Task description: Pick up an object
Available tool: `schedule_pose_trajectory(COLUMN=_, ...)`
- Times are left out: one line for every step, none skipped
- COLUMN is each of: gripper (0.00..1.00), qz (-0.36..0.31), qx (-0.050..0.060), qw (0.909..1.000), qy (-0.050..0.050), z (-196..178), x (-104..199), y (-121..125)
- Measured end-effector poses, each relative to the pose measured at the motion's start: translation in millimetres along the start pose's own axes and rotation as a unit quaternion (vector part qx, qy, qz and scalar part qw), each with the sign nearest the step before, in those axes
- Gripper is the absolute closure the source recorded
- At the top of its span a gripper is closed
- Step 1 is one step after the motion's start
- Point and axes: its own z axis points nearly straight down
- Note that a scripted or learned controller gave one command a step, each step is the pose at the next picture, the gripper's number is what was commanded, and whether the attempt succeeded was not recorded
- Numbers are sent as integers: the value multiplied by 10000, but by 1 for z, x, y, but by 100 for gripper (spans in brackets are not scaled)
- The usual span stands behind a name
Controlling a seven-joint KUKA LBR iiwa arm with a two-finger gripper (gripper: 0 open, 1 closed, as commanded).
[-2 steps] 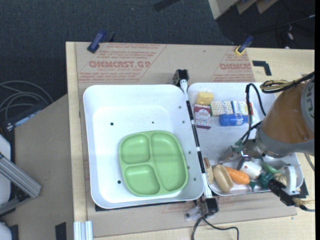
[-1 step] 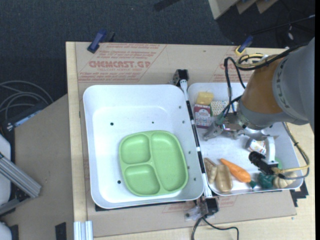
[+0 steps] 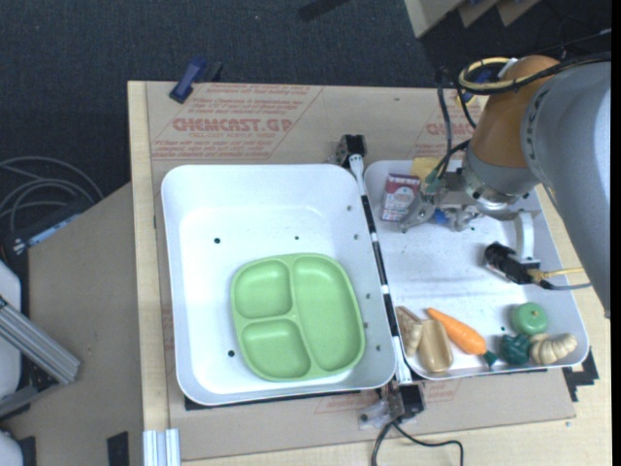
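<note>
My gripper [image 3: 441, 210] hangs low over the back of the right bin [image 3: 437, 270], under the arm's orange band. A small red and white carton [image 3: 398, 197] stands just to its left, close against it. A bit of blue [image 3: 454, 218] shows right under the gripper, and something yellow [image 3: 424, 168] lies behind it. Along the bin's front lie an orange carrot [image 3: 456, 330], a tan piece [image 3: 427, 343], a green round thing [image 3: 531, 318] and a tan ridged piece [image 3: 555, 348]. I cannot see anything held.
The left bin [image 3: 194, 212] holds a green divided plate [image 3: 294, 316]. A black clip [image 3: 351, 148] sits at the back where the bins meet. The arm's grey bulk covers the right bin's far right corner.
</note>
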Motion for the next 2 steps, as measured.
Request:
schedule_pose_trajectory(gripper=0, qz=35, qx=114, qw=9999, qy=-18, z=-29, x=-16, y=28)
schedule_pose_trajectory(gripper=0, qz=-4, qx=-49, qw=10000, qy=-19, z=-118, x=-61, y=35)
